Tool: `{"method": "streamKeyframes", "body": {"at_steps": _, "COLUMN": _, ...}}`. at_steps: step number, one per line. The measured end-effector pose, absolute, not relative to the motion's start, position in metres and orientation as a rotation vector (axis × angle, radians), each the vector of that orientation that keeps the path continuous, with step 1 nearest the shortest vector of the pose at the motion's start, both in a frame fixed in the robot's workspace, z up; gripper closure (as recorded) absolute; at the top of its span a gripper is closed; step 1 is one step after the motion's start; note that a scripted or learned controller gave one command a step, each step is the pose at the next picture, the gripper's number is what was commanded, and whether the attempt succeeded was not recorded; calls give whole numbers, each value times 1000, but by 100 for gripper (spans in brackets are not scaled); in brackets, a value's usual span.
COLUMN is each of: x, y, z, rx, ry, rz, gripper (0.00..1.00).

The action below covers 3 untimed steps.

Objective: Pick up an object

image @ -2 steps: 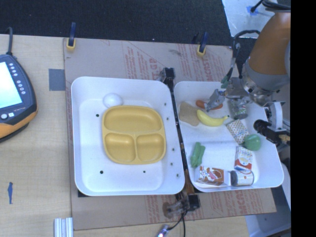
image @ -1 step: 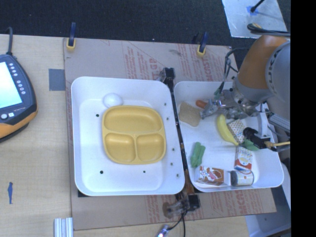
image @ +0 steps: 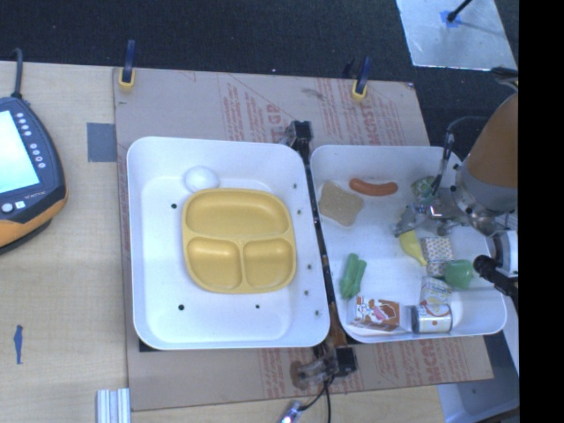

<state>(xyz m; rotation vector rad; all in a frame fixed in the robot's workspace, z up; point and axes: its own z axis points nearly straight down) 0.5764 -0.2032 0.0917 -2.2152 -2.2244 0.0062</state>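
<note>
Camera view: claw [image: 429, 211] low in the right bin [image: 388, 154], over the yellow banana-like piece [image: 412, 247] (finger state cannot be told). Step in hand, likely: approach. Next: centre, close, lift.

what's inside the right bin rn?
The right bin holds a sausage, bread slice, green pickle-like piece, snack packet, small can and a yellow piece. The gripper covers whatever lies beneath it.
</note>
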Motion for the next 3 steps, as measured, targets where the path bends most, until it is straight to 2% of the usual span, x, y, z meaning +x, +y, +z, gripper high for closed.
{"method": "streamKeyframes", "body": {"at_steps": 1, "x": 577, "y": -204, "z": 102, "rx": -2209, "ry": -2229, "rz": 11, "gripper": 100}}
{"method": "streamKeyframes", "body": {"at_steps": 2, "x": 584, "y": -151, "z": 101, "rx": -2210, "ry": -2227, "rz": 7, "gripper": 100}}
{"method": "streamKeyframes", "body": {"at_steps": 3, "x": 639, "y": -85, "z": 193, "rx": -2216, "ry": -2225, "rz": 0, "gripper": 100}}
